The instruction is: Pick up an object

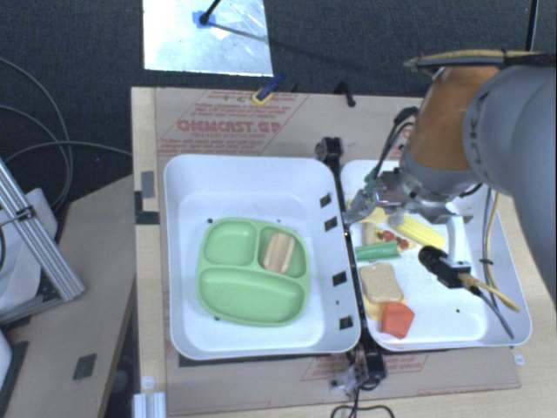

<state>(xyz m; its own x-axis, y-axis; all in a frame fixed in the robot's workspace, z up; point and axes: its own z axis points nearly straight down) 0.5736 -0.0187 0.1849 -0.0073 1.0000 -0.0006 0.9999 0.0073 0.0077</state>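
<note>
Cardboard-topped bench (235,124) bears 2 white bins (252,181) over dark carpet (70,42).

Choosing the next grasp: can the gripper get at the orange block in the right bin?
Probably yes: the orange block lies uncovered near the right bin's front edge, beside the toast slice; the gripper hangs further back.

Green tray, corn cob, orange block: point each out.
green tray (248,299): camera view, bare floor of its large lower compartment.
corn cob (421,232): camera view, middle of the cob.
orange block (397,319): camera view, its top face.
</note>
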